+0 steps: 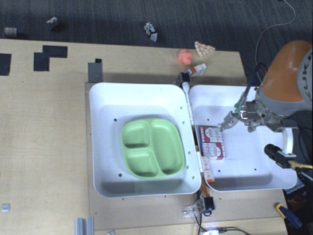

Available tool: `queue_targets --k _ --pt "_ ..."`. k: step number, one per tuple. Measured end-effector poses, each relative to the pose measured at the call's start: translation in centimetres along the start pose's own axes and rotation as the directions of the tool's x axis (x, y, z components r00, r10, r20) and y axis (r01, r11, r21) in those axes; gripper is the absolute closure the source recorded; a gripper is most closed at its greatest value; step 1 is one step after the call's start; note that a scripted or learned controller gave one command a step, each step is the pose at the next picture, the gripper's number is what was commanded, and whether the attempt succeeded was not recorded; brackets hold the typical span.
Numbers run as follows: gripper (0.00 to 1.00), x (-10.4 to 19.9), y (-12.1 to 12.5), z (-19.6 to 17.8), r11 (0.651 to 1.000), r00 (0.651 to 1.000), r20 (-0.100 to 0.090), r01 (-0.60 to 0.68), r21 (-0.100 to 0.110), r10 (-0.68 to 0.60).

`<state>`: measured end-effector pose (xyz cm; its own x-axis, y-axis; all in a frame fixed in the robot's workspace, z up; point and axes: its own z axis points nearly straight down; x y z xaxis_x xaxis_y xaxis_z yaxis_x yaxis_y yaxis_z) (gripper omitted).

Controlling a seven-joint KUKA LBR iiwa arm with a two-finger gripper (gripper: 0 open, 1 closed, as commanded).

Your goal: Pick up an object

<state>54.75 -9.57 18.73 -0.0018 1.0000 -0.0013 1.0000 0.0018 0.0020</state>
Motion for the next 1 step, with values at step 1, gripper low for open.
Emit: queue_targets --k 1 --pt "0.00 -2.67 -5.30 9.13 1.000 1.000 -0.001 0.001 -0.008 -0.001"
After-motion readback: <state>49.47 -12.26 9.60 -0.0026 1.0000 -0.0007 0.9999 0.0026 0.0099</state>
